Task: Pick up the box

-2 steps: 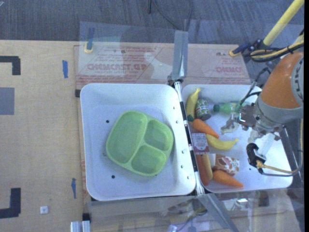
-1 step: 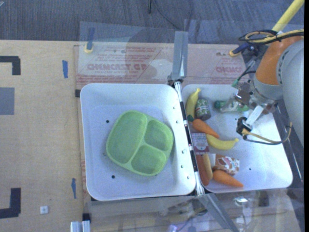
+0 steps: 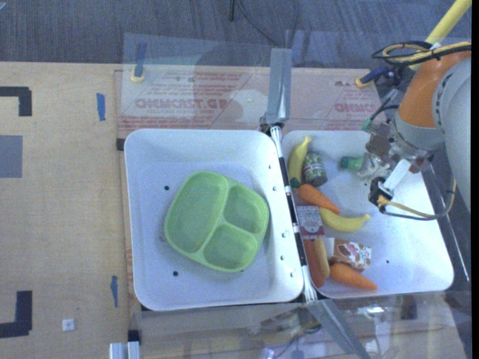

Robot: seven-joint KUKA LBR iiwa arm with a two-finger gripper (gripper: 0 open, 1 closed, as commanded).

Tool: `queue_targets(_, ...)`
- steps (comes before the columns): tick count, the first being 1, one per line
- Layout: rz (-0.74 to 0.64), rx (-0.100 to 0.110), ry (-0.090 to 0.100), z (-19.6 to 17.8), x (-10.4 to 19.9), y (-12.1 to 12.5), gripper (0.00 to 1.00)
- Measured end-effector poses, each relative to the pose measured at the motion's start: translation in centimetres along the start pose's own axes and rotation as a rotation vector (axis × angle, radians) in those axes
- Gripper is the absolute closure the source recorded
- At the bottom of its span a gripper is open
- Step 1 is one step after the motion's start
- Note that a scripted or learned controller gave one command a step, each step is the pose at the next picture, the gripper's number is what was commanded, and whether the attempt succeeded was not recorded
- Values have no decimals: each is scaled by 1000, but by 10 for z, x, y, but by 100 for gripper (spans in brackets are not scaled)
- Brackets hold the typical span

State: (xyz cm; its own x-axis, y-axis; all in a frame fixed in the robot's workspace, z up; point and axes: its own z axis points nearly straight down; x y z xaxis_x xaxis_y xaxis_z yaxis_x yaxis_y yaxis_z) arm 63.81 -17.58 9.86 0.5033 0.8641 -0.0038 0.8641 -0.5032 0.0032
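A small white and red box (image 3: 309,220) lies flat against the left wall of the right bin (image 3: 419,256), between an orange carrot (image 3: 318,197) and a hot dog (image 3: 316,259). My gripper (image 3: 374,169) hangs over the upper right part of that bin, well to the right of the box and a little farther back, not touching it. A small green object (image 3: 350,162) sits just left of the gripper. The arm's grey wrist and orange band (image 3: 419,99) rise behind it.
The right bin also holds two bananas (image 3: 299,160) (image 3: 344,220), a dark can (image 3: 314,169), a printed red and white packet (image 3: 353,253) and a second carrot (image 3: 352,276). A green divided plate (image 3: 217,221) lies in the left bin (image 3: 146,170). Cables (image 3: 408,212) hang below the gripper.
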Motion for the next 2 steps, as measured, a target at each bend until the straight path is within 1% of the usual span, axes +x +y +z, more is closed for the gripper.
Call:
queue_targets(1,235,3,2,-127,-17,38,100)
queue_targets(2,300,3,2,-331,-41,12,100)
